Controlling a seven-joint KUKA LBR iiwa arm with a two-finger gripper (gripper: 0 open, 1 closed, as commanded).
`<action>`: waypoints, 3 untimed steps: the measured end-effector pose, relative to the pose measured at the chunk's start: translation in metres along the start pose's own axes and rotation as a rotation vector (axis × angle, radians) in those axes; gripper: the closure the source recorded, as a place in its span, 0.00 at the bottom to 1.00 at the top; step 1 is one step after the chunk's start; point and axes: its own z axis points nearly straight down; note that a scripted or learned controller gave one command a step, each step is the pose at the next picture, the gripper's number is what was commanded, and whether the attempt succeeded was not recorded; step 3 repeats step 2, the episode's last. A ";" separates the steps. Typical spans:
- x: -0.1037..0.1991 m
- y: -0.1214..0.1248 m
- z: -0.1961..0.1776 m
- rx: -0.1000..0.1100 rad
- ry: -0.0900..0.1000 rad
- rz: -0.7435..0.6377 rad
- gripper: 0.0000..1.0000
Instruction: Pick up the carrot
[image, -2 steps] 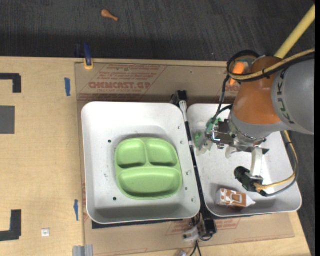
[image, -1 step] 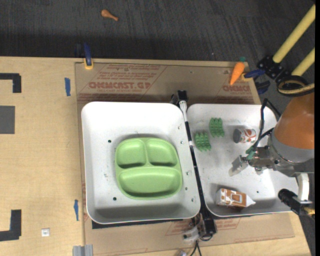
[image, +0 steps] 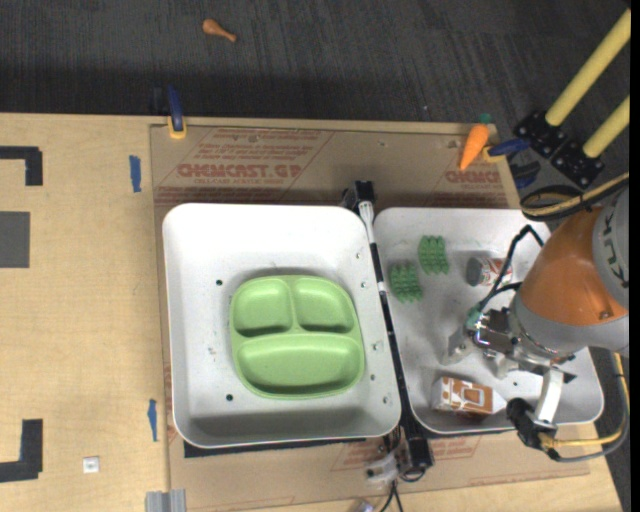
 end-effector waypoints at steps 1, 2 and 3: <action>0.015 -0.003 0.002 -0.008 0.000 0.251 0.00; -0.034 0.017 0.003 -0.013 0.003 -0.135 0.00; -0.034 0.017 0.003 -0.013 0.003 -0.135 0.00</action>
